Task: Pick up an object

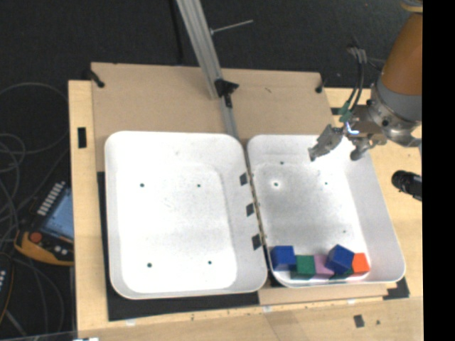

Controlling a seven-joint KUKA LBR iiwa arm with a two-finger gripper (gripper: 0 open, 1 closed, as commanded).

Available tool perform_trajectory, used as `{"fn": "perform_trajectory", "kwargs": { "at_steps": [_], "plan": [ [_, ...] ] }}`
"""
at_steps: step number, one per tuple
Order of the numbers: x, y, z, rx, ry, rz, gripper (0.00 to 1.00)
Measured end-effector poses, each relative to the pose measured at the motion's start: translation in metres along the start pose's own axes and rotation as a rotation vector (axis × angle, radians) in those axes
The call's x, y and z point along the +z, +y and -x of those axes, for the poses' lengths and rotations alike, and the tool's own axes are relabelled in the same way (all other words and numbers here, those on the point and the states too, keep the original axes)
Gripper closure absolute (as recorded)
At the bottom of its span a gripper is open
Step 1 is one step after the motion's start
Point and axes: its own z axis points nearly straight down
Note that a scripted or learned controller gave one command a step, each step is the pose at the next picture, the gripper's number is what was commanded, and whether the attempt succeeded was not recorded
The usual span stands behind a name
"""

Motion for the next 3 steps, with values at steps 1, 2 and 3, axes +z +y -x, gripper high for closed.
{"fn": "perform_trajectory", "kwargs": {
  "at_steps": [1,2,3],
  "plan": [
    [0.015,0.012,-0.051,-0.004,0.003,-0.007,0.0],
    [0.117,0.036,-0.043,0.004,0.001,-0.013,0.0],
    [0.045,0.024,-0.034,0.005,0.0,0.001,0.0]
  ]
}}
